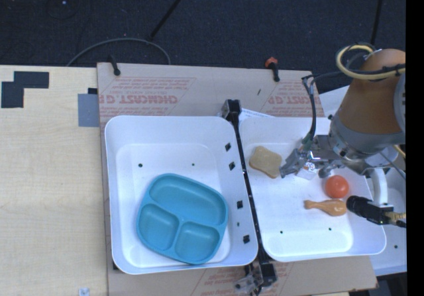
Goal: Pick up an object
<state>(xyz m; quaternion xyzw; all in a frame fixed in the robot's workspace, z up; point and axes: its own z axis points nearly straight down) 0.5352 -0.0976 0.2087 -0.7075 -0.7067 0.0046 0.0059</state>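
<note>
While the arm [371, 106] reaches over the right bin [371, 248], a blue tray [182, 217] lies in the left bin [122, 139]. Near the right bin's left edge sits a tan sponge [265, 161], the gripper [291, 166] just beside it, holding nothing. An orange ball [337, 187] rests near the right edge.

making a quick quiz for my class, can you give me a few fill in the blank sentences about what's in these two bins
1. The blue divided plate lies in the ____ bin.
2. The small round ball in the right bin is ____ in colour.
3. The gripper hangs just right of the tan ____-shaped piece.
4. The blue plate has ____ compartments.

Missing words: left; orange; bread; three
</note>
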